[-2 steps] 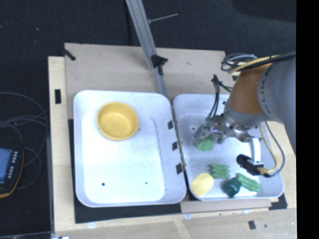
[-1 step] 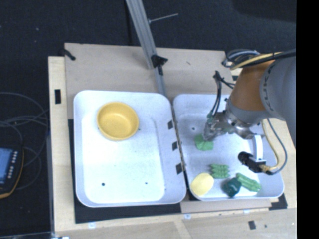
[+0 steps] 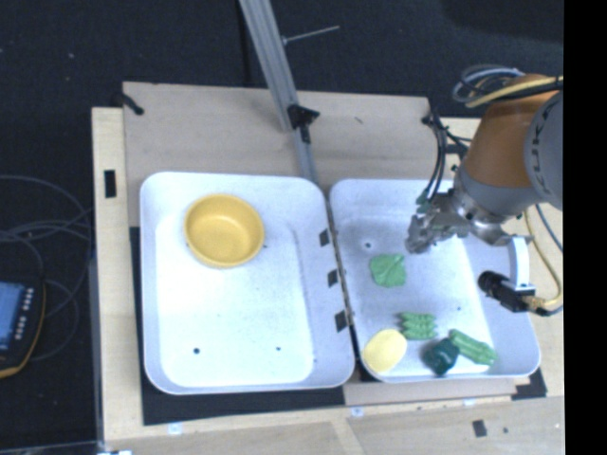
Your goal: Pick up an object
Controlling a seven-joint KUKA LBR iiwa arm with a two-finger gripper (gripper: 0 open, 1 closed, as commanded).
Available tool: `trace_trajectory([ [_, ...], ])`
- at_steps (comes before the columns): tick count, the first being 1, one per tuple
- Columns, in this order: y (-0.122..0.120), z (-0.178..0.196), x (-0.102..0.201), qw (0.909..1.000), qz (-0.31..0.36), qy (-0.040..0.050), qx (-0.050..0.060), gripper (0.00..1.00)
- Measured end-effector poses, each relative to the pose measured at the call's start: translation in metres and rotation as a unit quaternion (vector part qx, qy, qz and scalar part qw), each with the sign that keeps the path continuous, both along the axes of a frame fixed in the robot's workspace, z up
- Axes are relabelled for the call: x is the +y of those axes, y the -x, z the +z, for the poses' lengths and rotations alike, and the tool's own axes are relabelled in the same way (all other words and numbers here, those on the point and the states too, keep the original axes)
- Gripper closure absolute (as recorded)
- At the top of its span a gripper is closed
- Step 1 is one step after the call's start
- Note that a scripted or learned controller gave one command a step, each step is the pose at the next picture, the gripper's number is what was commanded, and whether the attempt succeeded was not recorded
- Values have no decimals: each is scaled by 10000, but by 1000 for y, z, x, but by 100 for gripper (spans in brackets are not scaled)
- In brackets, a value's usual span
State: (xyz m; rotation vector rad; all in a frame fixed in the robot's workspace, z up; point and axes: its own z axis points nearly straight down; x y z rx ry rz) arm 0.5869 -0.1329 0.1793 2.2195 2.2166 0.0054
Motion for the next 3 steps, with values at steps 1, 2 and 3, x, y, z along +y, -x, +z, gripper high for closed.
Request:
trace_trajectory([
  [1,-1,50,-1,10000,6,-2,3,100],
  [2,16,63,48,10000,24,-9,18,100],
  [3,42,59,100,10000,22,-7,25,100],
])
